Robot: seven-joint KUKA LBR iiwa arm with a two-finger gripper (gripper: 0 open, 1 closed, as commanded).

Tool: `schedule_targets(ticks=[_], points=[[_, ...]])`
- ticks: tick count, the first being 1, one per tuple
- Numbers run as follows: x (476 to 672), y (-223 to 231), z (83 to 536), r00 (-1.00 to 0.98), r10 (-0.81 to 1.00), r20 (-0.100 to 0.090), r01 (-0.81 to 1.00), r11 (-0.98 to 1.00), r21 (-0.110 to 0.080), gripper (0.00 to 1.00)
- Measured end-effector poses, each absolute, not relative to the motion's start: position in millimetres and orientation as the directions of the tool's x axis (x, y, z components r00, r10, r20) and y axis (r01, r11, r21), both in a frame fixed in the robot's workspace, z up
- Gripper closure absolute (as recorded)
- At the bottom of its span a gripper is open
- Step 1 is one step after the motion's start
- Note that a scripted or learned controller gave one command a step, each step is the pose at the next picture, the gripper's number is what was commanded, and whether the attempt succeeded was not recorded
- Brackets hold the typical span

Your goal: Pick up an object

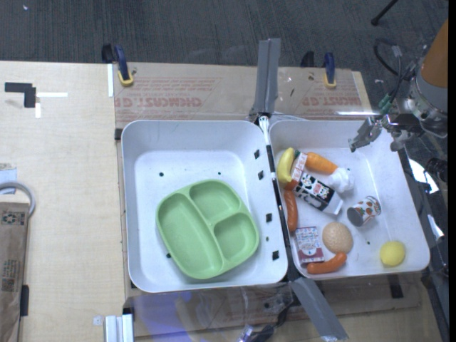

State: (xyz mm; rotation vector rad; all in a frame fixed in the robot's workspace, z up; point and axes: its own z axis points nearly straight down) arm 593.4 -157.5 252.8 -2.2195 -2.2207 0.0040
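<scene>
Toys lay clustered in the right bin (409,191): a banana (286,165), carrot (320,164), milk carton (315,192), egg (337,237), lemon (392,254) and sausage (327,263). The gripper (379,130) hovered over that bin's upper right corner, fingers spread apart, holding nothing. A green plate (206,227) sat in the left bin (142,191).

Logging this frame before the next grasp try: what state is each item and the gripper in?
Green three-compartment plastic plate: flat in left white bin, nothing on it.
Black-and-white milk carton: lying on its side in right white bin.
Small printed can: tipped over.
Yellow lemon: resting alone near the bin's front right corner.
Tan egg: touching the orange sausage.
Gripper: above the bin's back edge, holding nothing visible.
</scene>
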Motion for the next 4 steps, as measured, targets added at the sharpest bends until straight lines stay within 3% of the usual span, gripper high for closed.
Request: schedule_targets(ticks=[1,2,3,4], points=[[593.6,-103.3,156.4,-0.267,0.964,0.001,0.964,0.267,-0.003,0.00],[614.9,-108.1,116.7,-0.346,0.938,-0.011,0.938,0.346,0.020,0.00],[636.1,-134.1,91.7,-0.064,0.998,-0.001,0.998,0.064,0.000,0.00],[633.8,-133.9,98.8,-0.067,0.998,0.000,0.998,0.067,-0.011,1.00]])
